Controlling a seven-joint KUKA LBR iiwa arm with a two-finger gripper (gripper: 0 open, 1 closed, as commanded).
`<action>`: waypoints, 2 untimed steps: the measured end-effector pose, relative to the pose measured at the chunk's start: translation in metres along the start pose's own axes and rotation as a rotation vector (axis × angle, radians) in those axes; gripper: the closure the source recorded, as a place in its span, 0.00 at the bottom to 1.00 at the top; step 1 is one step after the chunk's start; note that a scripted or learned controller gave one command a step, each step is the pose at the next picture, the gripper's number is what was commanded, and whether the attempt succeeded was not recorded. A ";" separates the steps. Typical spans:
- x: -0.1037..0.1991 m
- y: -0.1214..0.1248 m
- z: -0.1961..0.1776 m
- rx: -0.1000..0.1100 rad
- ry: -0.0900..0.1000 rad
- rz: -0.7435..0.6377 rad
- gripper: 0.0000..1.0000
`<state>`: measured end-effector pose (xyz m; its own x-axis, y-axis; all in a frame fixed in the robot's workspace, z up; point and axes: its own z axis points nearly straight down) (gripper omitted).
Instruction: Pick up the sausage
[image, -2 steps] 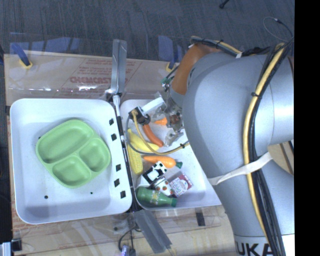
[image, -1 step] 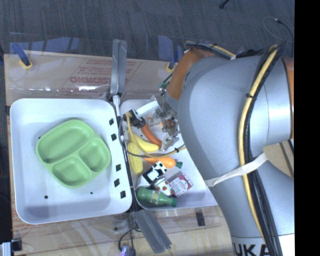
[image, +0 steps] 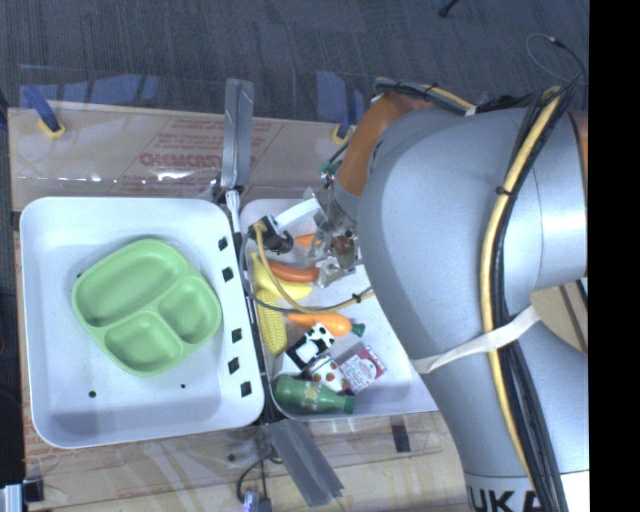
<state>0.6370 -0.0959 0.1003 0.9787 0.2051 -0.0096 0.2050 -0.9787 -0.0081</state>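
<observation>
- The grey robot arm (image: 450, 260) reaches down into the right white bin (image: 400, 400).
- Its gripper (image: 335, 245) hangs just above the orange-red toy sausage (image: 292, 271); whether the jaws are open cannot be told.
- The sausage lies among clutter beside a yellow banana (image: 268, 285): likely light, smooth, slippery, best pinched mid-length.

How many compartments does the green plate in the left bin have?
3. The green plate has one long section along its upper left side, one toward the right bin, and one at its lower end. Nothing covers the plate.
</observation>
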 end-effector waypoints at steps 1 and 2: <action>0.000 0.000 0.000 0.000 0.000 0.000 0.00; 0.014 -0.001 0.005 -0.005 0.006 0.002 0.00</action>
<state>0.6500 -0.0918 0.0948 0.9791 0.2031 -0.0036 0.2031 -0.9791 -0.0029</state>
